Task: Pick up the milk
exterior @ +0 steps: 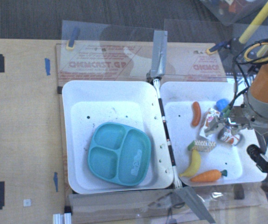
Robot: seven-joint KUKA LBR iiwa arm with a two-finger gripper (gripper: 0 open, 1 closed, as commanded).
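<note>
The milk (211,119) is a small white carton with red print. It lies in the right bin (250,171), just right of an orange-red sausage (196,113). My gripper (225,127) reaches in from the right and sits low over the carton's right side, hiding part of it. A white and red piece (231,138) shows just below the gripper; I cannot tell whether it belongs to the carton. Whether the carton is held is not visible.
The right bin also holds a blue object (222,104), a small tan box (205,145), a banana (193,162) and a carrot (208,175). A teal divided plate (120,154) lies in the left bin (78,106). Cables (255,50) hang at the right.
</note>
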